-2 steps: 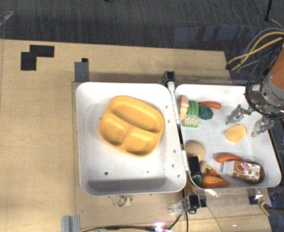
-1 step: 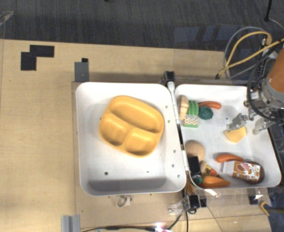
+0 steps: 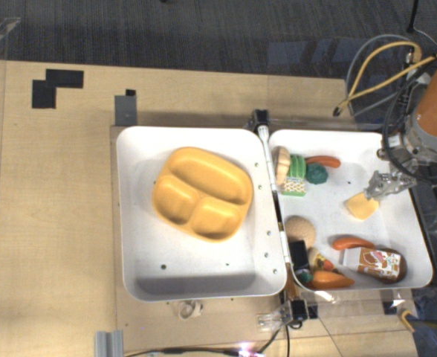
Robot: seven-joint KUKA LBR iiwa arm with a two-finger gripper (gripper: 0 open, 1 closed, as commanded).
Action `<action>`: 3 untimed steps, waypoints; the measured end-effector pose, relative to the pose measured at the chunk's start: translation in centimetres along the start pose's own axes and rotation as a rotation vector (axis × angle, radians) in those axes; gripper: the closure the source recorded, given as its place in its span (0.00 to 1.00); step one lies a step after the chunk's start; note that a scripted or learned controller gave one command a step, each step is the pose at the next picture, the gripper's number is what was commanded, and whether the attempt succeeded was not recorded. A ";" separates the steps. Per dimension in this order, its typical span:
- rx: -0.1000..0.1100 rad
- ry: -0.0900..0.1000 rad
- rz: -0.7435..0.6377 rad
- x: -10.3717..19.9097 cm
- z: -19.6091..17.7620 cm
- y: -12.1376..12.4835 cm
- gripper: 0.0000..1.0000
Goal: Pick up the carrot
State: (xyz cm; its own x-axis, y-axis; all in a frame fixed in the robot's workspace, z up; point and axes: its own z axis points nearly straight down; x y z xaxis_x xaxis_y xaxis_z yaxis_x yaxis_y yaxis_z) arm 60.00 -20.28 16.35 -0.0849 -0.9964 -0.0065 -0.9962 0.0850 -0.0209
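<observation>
The claw (image 3: 383, 185) hangs just above the cheese wedge (image 3: 362, 206); its grip I cannot tell. The carrot (image 3: 331, 279) lies well apart, near the bin's (image 3: 397, 141) front edge.

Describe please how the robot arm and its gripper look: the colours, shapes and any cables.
The arm enters at the right edge: a rounded body with an orange band, and dark grey metal below it toward the wrist. Yellow and black cables loop above and beside it. The gripper is small, light grey metal, with an angular, bracket-like shape.

Dark carpet floor (image 3: 204, 21) behind wooden bench (image 3: 47, 199).
</observation>
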 end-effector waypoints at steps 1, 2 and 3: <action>-0.001 -0.001 0.000 0.0 0.0 0.0 0.00; -0.010 0.001 -0.416 0.2 -2.8 0.3 0.00; -0.015 -0.004 -0.448 -1.2 1.2 -4.2 0.00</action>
State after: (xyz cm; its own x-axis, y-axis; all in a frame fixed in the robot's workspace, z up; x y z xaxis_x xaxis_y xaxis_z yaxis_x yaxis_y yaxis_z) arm 64.35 -19.49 15.27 0.3547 -0.9350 -0.0038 -0.9350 -0.3547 -0.0081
